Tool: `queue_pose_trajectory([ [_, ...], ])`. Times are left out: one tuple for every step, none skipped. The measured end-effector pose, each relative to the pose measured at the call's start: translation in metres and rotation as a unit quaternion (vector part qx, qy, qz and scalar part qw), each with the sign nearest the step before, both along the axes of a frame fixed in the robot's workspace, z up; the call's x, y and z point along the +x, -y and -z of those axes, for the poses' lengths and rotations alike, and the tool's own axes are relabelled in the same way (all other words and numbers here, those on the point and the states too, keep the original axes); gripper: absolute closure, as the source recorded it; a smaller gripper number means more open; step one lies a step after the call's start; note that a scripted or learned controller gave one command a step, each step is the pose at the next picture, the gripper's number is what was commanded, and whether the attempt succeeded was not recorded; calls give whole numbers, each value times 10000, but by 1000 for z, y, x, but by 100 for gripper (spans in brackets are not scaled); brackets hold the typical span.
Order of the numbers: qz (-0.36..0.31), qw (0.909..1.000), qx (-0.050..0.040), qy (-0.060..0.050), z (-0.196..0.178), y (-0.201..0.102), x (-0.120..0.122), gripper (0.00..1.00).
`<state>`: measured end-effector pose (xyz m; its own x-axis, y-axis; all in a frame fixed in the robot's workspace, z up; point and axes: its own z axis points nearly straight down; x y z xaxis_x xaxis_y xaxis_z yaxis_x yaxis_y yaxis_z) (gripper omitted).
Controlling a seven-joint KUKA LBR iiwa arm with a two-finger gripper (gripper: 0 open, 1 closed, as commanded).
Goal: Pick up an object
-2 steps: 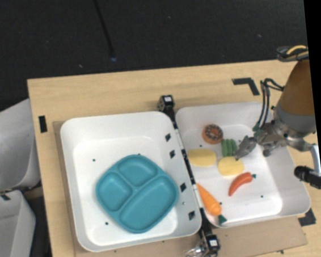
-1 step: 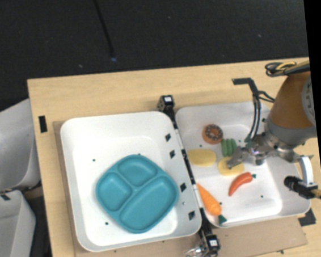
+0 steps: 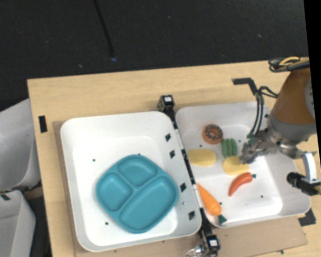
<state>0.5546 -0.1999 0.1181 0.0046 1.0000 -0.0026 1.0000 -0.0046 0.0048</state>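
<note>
The arm (image 3: 295, 105) was a thick rounded column, its upper part a broad orange-brown band, with grey casing below it. Black cables looped along its left side. At its end sat a small dark grey gripper (image 3: 249, 154) of metal parts.

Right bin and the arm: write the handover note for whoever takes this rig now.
End effector: low in the right bin, by the yellow piece and the green piece; whether it is open or shut cannot be told, and nothing is seen held.
Right bin contents: doughnut at the back, pale yellow piece near the divider, red pepper, carrot at the front left corner.
Left bin: blue divided plate.
Done: arm brought down among the items.
Left: secure one item and lift it.
</note>
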Motion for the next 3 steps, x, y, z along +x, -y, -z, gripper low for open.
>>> queue_pose_trajectory([
  [2,10000,1,4,-46,1,-5,100],
  [-34,10000,0,10,-102,-4,-12,100],
  [-36,10000,5,-6,-111,-3,-11,100],
])
